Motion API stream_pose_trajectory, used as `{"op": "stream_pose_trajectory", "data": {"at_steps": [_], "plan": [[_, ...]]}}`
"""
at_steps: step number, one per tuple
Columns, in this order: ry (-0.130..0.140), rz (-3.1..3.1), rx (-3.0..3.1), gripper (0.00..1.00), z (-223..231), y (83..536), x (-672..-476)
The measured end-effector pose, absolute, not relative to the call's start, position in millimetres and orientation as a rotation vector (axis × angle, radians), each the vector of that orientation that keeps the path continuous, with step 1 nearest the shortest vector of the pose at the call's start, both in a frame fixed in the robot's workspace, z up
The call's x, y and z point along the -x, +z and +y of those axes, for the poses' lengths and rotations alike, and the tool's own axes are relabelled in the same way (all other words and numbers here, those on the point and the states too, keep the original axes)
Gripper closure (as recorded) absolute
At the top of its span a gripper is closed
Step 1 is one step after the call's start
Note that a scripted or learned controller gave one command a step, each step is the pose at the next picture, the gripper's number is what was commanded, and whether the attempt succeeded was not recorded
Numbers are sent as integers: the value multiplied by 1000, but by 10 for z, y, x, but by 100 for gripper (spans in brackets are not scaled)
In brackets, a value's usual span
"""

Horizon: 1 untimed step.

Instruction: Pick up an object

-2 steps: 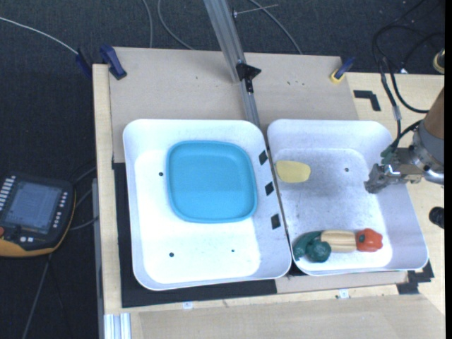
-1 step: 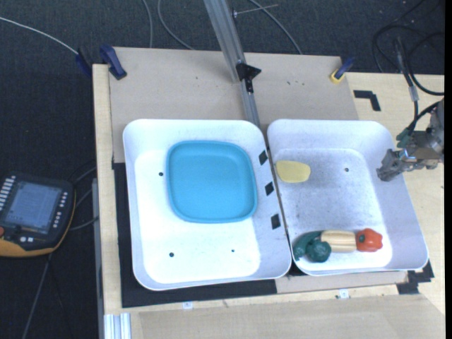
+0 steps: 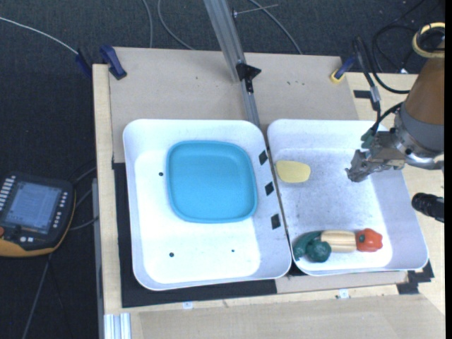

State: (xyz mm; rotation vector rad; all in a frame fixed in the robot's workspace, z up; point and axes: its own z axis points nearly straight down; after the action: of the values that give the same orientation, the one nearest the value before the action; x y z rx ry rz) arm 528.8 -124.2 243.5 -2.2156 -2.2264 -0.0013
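On the bench [image 3: 183, 83] we see two shallow white bins side by side. We find the left bin [image 3: 145, 210] holding a light blue plate [image 3: 212, 181], square with rounded corners, lying flat in its upper middle part; the plate itself carries nothing. We count four things in the right bin [image 3: 395, 217]. A pale yellow piece [image 3: 293, 171] lies near its upper left corner, just beside the divider between the bins. Along the near wall we see a row: a dark green piece [image 3: 312, 248] at the left, a tan wooden cylinder [image 3: 339, 241] touching it, and a red piece [image 3: 369, 240] at the cylinder's right end. We see the arm [image 3: 424, 111] reaching in from the right, its gripper [image 3: 359, 169] over the upper right part of the right bin, well apart from the row and right of the yellow piece. We cannot tell how its tool end is set, and we see nothing in it.
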Motion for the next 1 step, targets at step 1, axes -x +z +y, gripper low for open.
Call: {"op": "stream_pose_trajectory", "data": {"at_steps": [1], "plan": [[-3,-2227,2216,100,-674,2494,-5262]]}}
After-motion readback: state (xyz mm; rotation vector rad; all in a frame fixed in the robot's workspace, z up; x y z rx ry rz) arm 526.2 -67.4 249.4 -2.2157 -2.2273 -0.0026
